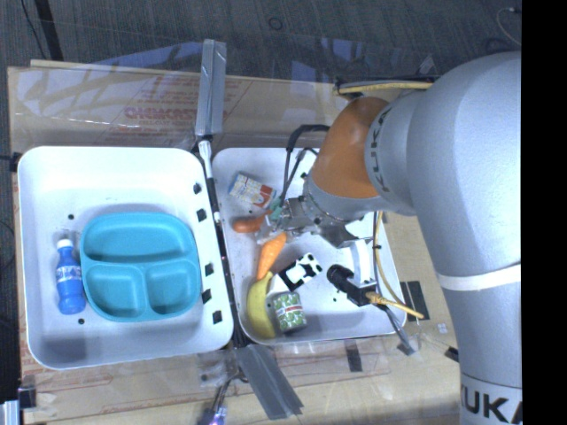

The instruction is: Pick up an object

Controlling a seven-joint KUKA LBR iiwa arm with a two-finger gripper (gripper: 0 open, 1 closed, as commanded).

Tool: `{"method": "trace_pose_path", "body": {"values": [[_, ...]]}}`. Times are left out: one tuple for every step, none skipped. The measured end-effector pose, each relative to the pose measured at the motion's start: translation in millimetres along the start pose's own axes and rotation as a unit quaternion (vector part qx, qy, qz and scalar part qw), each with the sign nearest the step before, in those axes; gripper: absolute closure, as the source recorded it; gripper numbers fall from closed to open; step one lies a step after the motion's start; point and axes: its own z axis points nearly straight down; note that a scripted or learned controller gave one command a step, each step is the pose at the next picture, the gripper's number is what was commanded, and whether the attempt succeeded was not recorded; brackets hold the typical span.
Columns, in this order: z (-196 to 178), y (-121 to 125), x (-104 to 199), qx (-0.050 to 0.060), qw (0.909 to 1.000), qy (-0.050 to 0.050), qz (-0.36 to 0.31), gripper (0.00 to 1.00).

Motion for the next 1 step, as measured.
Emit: {"method": "trace_pose_path", "body": {"values": [[-181.5,45.2,23.4,-0.004,0.9985,-0.001,-0.054,1.00]]}}
